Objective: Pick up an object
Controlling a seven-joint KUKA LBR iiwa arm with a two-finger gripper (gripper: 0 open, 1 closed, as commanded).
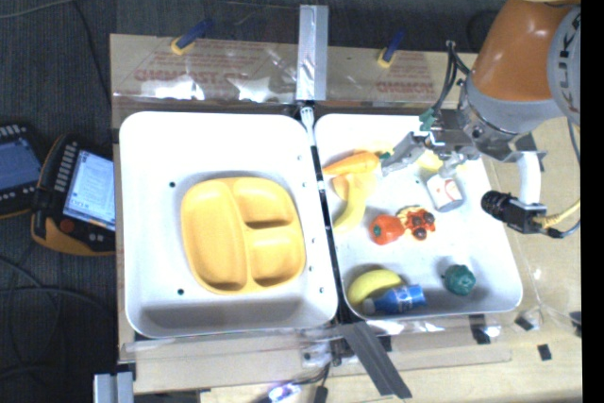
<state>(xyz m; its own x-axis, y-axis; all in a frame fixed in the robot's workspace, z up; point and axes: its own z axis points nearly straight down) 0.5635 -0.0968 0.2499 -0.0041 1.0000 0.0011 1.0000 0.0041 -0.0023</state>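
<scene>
My gripper hangs over the back of the right bin, its fingers spread open, one finger reaching toward an orange carrot. A small pale yellow piece lies under the gap between the fingers, not gripped. Below are a yellow banana-like piece, a red tomato, a small orange-red item, a white tag, a yellow fruit, a blue bottle and a green item.
The left bin holds a yellow divided plate. A black cylinder on the arm juts over the right bin's right rim. A handheld controller lies left of the bench. Clips and tape hold plastic film behind the bins.
</scene>
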